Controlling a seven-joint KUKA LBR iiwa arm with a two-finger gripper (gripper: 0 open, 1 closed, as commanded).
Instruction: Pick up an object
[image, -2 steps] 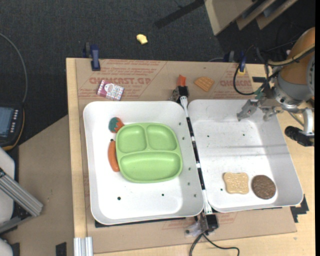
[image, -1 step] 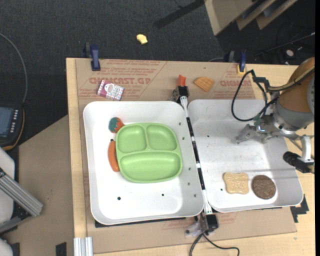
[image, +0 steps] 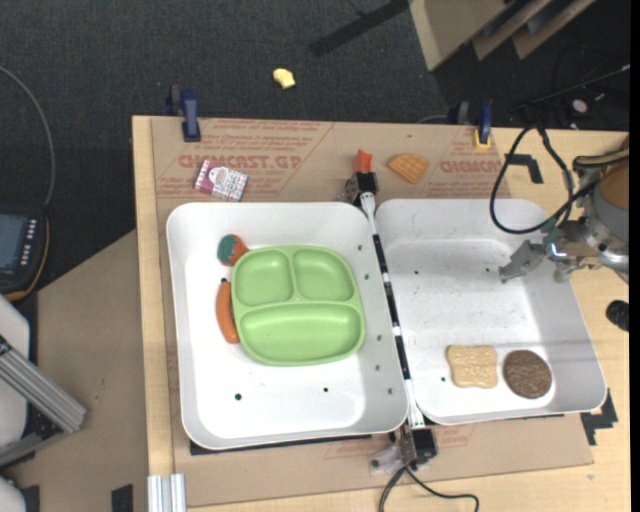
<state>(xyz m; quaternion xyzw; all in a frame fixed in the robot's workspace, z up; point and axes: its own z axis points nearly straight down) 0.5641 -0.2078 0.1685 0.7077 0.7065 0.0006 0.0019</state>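
Evidently noted near right in right bin: round brown speckled cookie, just beside pale square cracker. Gripper far right; grip state indiscernible.

Green divided plate crowding left bin, right bin floor mostly open, cracker and cookie near front wall

Gripper at the right bin's far right edge.
I see a cracker and brown cookie side by side near the front of that bin; the left bin holds a green tray, with a carrot beside it.
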